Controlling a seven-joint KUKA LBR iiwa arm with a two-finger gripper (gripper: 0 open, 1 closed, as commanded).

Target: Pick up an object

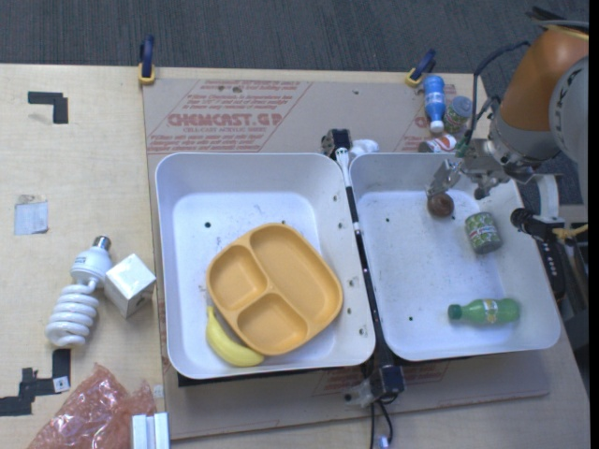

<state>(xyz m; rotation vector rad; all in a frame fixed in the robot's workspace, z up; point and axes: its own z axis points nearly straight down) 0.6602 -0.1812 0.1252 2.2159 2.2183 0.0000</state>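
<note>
Pick not done yet – gripper (447,183) low at upper right of frame.
You can't tell jaw state; brown ball (440,204) just below, nothing lifted.

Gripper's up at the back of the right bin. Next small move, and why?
Probably lower straight down onto the small brown object. The gripper sits just above it near the back of the right bin, and nothing shows between its fingers yet. The green can and green bottle lie further off, so the brown object is the closest target.
</note>
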